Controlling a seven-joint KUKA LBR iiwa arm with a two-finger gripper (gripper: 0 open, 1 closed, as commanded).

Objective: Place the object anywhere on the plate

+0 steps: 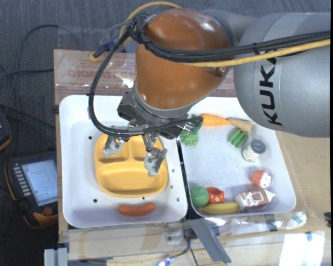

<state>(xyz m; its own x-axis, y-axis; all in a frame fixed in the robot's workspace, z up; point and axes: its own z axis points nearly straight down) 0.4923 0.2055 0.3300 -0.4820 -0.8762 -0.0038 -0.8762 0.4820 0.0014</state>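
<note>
While the gripper [134, 151] hangs over the yellow plate [132, 183] w/ fingers spread, gripping nothing, the sausage [136, 208] lies just beside the plate's near edge. Pick step is pending; next: shift over the sausage, descend, clamp.

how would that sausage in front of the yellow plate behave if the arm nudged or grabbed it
The sausage is a rounded cylinder lying flat on the left bin floor, so a sideways nudge would probably roll it. Its glossy surface suggests a smooth plastic toy, likely light and a bit slippery. It lies close to the plate, so a push might jam it against the rim.
</note>
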